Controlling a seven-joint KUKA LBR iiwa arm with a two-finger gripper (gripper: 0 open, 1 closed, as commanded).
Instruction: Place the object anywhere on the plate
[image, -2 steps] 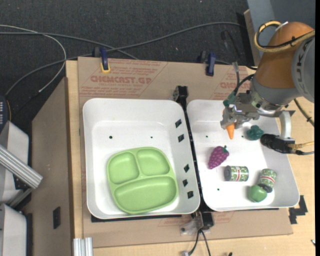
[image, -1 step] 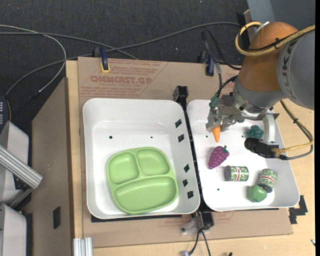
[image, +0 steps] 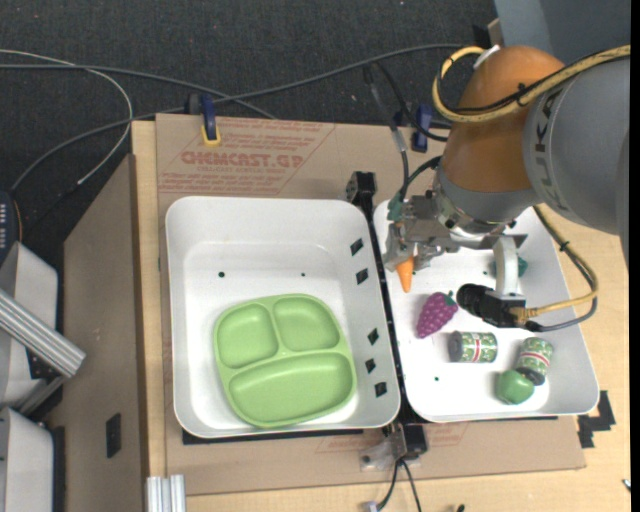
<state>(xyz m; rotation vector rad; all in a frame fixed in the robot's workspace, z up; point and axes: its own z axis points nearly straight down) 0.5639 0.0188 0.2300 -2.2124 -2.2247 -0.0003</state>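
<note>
— Carrot (image: 404, 273) first: where is it seen?
— It is seen in the right bin (image: 572, 398), close to the wall shared with the left bin (image: 260, 235). Its orange body is pointed downward, directly under the claw (image: 412, 246).
— Is it gripped?
— That cannot be told. The claw is hung over the carrot's upper end and that end is hidden, so whether the claw is open or closed is not shown.
— And the plate (image: 285, 362)?
— A green divided plate is laid in the left bin, toward the near side. Nothing is carried on it, and it is kept well apart from the carrot by the two bin walls.
— What else is found in the right bin?
— A purple bunch of grapes (image: 436, 314) is placed just below the carrot. A small can (image: 472, 346) is laid beside the grapes, and a green toy fruit (image: 514, 386) and a second can (image: 536, 354) are set near the bin's near right corner.
</note>
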